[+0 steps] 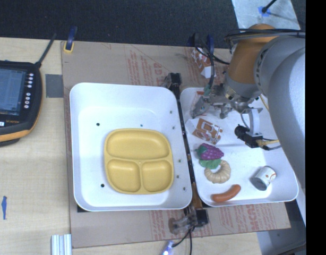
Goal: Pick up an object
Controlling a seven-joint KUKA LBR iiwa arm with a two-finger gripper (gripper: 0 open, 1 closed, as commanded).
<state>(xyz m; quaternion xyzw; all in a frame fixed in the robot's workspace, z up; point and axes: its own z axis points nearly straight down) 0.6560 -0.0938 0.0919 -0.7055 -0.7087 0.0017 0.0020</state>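
**Five small things wait in the right bin, with the gripper at its far end**

Two white bins sit side by side on a sheet of cardboard (126, 62). We see the left bin (88, 142) holding one yellow plate (138, 161) with three compartments, lying flat near the middle.

The right bin (242, 158) holds everything that could be picked up. A brown and white waffle (208, 130) lies nearest the gripper (213, 108), just below it in the view. Next down comes a bunch of purple grapes (211, 153) with a green leaf, and a ring-shaped bagel (218, 171) touches its lower edge. A reddish sausage (225, 194) lies close to the bin's near rim. A small silver can (264, 177) lies on its side, apart from the rest, toward the right.

The grey arm (282, 78) reaches in from the right, with its orange band (248, 52) above the wrist. The gripper is over the far part of the right bin, and we see nothing held in it. Whether its jaws stand wide or narrow, we cannot tell.

On the bench to the left lies a control tablet (9, 97) with an orange edge.
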